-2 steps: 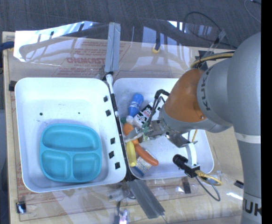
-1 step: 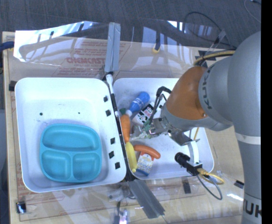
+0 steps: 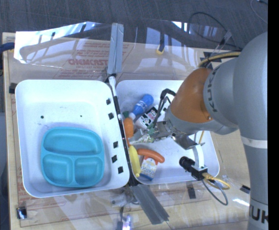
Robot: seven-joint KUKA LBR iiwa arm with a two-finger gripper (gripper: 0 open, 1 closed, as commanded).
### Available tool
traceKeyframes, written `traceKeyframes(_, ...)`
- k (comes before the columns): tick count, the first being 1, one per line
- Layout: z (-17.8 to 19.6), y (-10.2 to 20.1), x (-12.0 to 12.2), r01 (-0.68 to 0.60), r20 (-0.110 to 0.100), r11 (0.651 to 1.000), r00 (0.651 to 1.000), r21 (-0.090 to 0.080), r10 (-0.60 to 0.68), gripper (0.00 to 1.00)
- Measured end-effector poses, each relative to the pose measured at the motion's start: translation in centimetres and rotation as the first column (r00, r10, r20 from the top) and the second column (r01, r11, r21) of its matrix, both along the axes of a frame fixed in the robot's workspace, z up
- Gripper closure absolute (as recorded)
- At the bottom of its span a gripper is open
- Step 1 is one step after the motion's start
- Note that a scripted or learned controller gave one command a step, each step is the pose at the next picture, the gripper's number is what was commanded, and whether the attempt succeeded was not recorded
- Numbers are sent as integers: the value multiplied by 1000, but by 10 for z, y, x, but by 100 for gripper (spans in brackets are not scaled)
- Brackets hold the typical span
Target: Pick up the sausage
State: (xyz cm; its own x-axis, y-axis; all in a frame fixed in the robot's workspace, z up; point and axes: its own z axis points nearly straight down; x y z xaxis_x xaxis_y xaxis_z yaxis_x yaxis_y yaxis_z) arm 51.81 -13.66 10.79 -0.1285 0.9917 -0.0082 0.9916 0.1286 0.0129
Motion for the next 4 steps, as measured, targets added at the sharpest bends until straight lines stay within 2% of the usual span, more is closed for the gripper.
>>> traceKeyframes(1,-15,-22,-40,-93,-12,996,996,8,93,0)
traceKeyframes(2,-4,-22,-38,-100,-9,995,995,6,100,100)
traceKeyframes(3,-4,-22,-38,-99,-8,995,995,6,99,0)
traceKeyframes(4,-13,5,17,-38,-6,999,999,-8,38,0)
